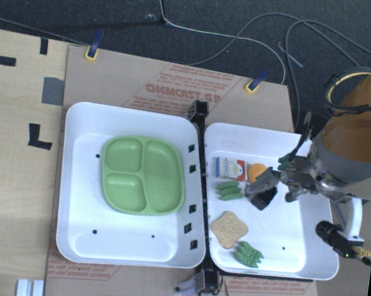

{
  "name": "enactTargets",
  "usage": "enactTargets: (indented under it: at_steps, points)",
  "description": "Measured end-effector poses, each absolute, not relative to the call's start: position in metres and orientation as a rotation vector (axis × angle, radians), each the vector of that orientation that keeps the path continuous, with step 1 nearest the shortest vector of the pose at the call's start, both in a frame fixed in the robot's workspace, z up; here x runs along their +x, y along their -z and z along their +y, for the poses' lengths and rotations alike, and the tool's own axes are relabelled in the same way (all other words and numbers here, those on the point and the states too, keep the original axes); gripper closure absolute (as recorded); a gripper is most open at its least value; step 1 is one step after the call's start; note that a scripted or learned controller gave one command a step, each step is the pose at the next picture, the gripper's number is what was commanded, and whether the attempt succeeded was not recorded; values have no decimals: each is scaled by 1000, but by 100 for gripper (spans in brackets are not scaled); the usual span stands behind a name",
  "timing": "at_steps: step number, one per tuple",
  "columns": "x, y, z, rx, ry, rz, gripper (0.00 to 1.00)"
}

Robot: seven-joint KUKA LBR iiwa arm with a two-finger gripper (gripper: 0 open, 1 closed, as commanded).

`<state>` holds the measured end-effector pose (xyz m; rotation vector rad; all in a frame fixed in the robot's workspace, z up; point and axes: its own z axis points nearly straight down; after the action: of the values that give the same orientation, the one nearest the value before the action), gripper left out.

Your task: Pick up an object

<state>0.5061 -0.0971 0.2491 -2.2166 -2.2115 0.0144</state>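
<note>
The gripper [262, 191] hangs over the middle of the right bin [293, 258], close above its floor, with nothing visible between its fingers; no object has been lifted, so the pick itself remains to be done. Whether the jaws stand apart or together cannot be told from this view (the dark finger assembly reads as one block). Candidate objects all lie in the left half of the right bin: a small printed carton [228, 168] near the divider edge, an orange piece [257, 170] just beside it and closest to the gripper, a green pea pod [230, 191] below the carton, a bread slice [229, 229] toward the near edge, and a second green pod cluster [248, 254] at the near edge. The orange piece is judged the likeliest target, being nearest the fingers. The left bin [71, 230] carries a green divided plate [143, 175] with three compartments, lying flat at its centre. Materials: both bins are smooth white moulded plastic with rounded corners; the plate looks like matte plastic; the toy foods appear rigid, the pods ridged and elongated, the bread flat with a speckled tan face, the carton box-shaped. The bins rest on a cardboard sheet [180, 88] on the bench
</note>
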Motion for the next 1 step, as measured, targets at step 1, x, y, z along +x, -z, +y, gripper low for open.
enactTargets:
  at_steps: [1]
  points:
    - [508, -255, -97, -2219, -2, -2222, 0]
